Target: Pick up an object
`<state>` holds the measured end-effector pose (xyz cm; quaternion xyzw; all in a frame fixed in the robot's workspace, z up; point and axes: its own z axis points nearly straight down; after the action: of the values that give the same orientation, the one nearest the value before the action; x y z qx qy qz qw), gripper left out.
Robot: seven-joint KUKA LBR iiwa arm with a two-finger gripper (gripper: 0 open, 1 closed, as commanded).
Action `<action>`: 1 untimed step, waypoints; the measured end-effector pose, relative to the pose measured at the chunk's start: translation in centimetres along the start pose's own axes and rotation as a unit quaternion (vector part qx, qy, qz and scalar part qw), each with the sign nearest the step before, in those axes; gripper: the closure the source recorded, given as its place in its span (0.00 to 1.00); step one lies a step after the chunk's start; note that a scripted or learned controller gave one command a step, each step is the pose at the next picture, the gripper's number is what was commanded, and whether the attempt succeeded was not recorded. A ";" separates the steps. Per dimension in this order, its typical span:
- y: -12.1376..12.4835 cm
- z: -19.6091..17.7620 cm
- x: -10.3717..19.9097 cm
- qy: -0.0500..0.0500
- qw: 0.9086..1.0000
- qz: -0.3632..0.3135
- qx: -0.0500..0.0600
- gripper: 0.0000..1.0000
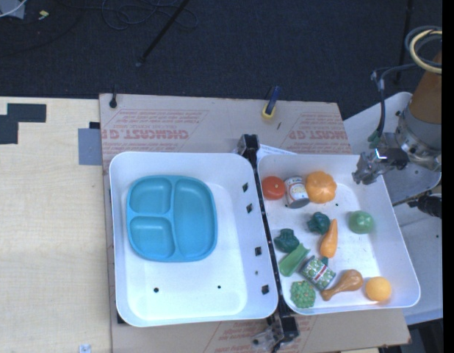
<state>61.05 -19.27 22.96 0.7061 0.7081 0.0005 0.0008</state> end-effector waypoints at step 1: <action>-2.6 1.1 4.9 0.002 1.000 0.000 0.004 1.00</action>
<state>58.45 -14.37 21.84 0.7062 0.7080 -0.0011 -0.0029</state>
